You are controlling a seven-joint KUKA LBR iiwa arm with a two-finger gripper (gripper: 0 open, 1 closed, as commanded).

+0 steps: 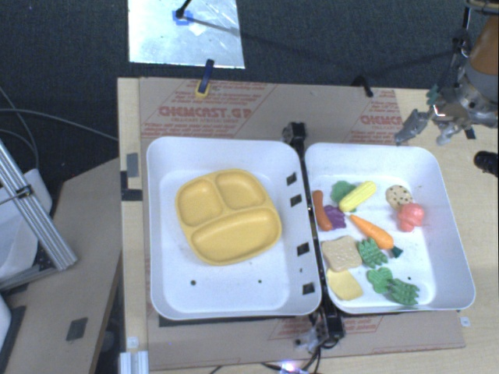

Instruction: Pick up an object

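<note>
The right bin (444,179) holds several toy foods: a corn cob (357,195), a cookie (398,195), a pink fruit (410,216), a carrot (369,228), a sausage (319,209), purple grapes (334,217), a bread slice (341,252), a yellow wedge (345,285) and green leafy pieces (394,288). My gripper (429,129) hangs over the bench just beyond the bin's far right corner, well apart from the food. Its two fingers stand spread, open, with nothing between them.
The left bin (168,287) carries a yellow divided plate (228,215). A black hinge strip (302,209) runs between the bins. Behind the bench, a silver sheet (187,22) lies on the dark floor. A metal frame (31,209) stands at the left.
</note>
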